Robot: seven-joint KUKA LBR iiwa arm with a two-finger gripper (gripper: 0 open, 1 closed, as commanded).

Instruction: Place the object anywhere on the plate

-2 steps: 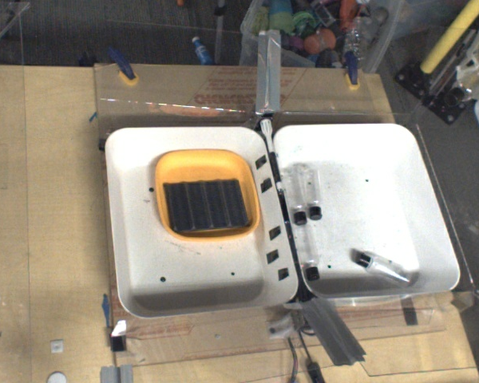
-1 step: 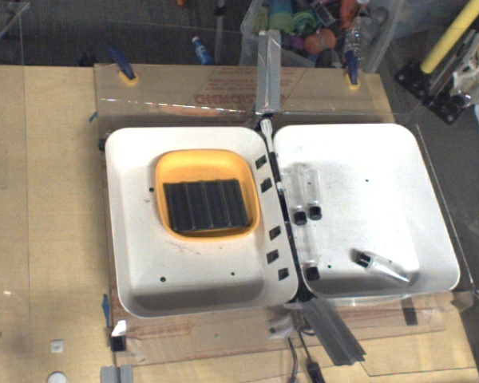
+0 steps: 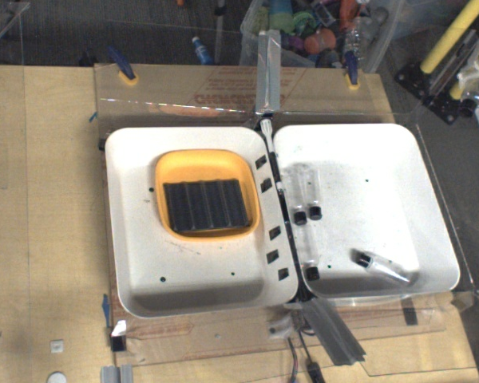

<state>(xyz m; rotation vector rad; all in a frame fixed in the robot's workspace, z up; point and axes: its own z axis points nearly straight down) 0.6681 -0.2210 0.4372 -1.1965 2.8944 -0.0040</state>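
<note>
Wooden desk carries two white bins side by side. Left bin holds the orange plate, and a dark ribbed block already sits flat on the plate, so placement looks done. Right bin keeps the spares: clear syringes with black caps lined up near the divider, and another syringe lying at a slant towards the front. End effector: state can't be told here.

Plate in left bin; syringes in right bin
</note>
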